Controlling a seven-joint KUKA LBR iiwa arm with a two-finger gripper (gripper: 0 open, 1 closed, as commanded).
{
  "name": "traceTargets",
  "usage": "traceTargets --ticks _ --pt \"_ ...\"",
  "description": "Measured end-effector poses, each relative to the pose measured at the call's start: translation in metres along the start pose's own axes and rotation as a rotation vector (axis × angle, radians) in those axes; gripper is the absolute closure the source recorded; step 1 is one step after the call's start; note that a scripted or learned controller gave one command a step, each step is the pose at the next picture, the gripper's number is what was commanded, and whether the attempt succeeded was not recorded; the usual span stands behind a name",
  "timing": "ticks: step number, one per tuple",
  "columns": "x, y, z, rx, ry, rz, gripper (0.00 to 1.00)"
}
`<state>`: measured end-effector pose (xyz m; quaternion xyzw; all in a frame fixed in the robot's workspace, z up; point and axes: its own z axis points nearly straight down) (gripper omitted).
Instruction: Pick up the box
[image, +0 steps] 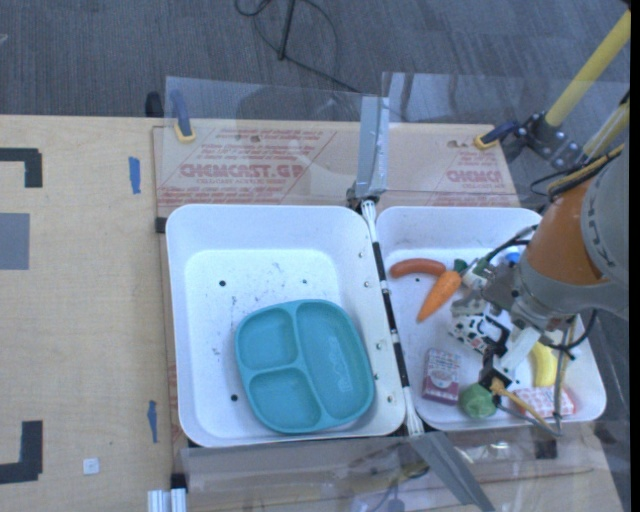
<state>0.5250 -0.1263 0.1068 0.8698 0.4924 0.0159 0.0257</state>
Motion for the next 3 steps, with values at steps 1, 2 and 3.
traceTargets --ticks 1,2,3 --pt "0.004 -0.035 -0.003 -0.007 0.010 0.135 0.00" --pt "0.005 -0.034 -0.003 -0.005 0.014 0.279 0.00" --pt "-0.014 -0.005 -0.040 0.061 -0.007 0.111 0.00"
